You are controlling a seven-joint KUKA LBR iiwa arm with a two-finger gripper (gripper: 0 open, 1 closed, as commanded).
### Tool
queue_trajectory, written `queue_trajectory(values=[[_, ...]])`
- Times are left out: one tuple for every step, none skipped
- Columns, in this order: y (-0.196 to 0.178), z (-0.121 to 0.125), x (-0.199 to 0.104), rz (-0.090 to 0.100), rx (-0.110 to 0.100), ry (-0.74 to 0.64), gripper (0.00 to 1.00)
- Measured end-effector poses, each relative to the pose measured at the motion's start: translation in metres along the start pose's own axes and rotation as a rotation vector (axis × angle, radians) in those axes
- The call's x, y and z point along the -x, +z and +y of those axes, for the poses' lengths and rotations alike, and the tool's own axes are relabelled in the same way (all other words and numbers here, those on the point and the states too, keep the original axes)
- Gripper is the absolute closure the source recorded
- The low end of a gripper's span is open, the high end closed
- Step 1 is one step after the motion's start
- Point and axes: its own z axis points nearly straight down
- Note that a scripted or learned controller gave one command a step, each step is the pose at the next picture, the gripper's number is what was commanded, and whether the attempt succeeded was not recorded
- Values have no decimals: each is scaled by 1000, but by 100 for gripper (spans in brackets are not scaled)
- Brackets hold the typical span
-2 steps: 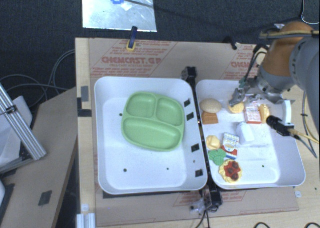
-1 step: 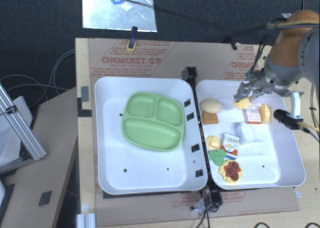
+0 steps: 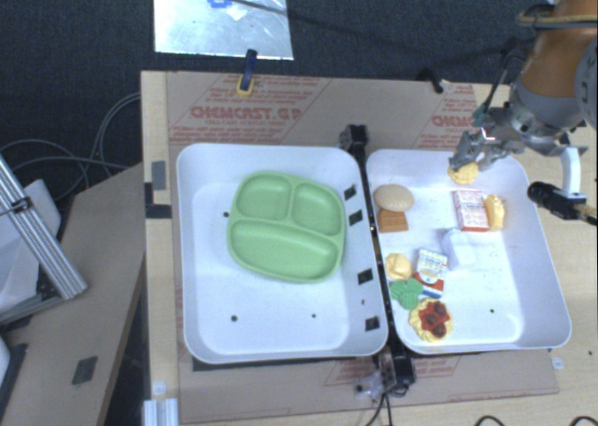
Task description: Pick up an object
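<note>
We see the gripper [image 3: 474, 155] at the far right corner of the right bin [image 3: 523, 321], and a small yellow object [image 3: 462, 173] hangs directly under its fingertips, touching them. It seems the gripper is closed on this object, which sits close above the bin floor, near the far wall. We find open white floor along the bin's near right side. The other things lie well apart: a red carton [image 3: 470, 210], a bun [image 3: 393, 197], and a cluster of food toys [image 3: 419, 289] toward the near edge. The left bin [image 3: 206, 321] carries a green tray [image 3: 285, 226]. The yellow object looks lumpy and pale.
</note>
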Motion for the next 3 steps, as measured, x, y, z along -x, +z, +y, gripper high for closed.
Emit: queue_trajectory(values=[[-27, 1, 0, 1, -2, 0, 100], [-18, -23, -51, 3, -9, -3, 100], [-29, -52, -100, 4, -8, -4, 100]])
